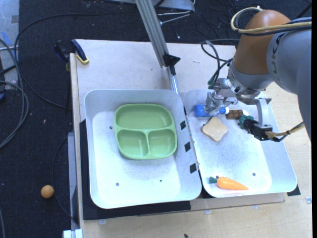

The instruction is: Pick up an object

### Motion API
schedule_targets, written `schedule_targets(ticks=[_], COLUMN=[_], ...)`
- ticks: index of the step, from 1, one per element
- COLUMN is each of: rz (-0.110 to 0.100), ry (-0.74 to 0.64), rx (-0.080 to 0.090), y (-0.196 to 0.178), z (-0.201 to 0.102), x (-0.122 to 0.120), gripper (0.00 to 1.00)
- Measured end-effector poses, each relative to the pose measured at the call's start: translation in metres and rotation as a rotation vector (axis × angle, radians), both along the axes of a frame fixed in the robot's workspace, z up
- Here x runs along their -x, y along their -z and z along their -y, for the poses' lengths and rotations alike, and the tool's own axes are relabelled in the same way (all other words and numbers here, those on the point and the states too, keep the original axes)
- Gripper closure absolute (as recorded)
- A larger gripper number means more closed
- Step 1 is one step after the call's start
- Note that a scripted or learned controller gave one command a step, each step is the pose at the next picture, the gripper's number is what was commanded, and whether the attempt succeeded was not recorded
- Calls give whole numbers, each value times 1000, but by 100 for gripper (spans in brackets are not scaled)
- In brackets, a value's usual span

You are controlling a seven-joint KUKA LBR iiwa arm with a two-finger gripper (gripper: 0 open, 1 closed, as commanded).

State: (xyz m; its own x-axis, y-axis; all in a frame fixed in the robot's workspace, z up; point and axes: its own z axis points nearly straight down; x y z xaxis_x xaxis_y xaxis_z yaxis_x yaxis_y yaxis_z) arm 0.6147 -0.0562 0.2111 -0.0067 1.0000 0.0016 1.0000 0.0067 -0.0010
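Beige bread slice [215,130] lies in the far left part of the right bin [257,182], just on the near side of the hand [216,108], almost directly under it. A blue object [199,111] sits touching or just left of the hand; which, I cannot tell. Whether the hand is wide or narrow I cannot tell either. An orange carrot [231,183] lies well apart, toward the near rim, its long axis running left to right

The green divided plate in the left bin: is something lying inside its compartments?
The green divided plate shows three compartments, all bare green surface, with nothing lying in them. The plate rests on the left bin, and what is under the plate is covered.
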Motion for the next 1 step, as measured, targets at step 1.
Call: schedule_targets(ticks=[1], rz=[0], ry=[-1], rx=[0], y=[-14], z=[-50], x=[13], gripper=[100])
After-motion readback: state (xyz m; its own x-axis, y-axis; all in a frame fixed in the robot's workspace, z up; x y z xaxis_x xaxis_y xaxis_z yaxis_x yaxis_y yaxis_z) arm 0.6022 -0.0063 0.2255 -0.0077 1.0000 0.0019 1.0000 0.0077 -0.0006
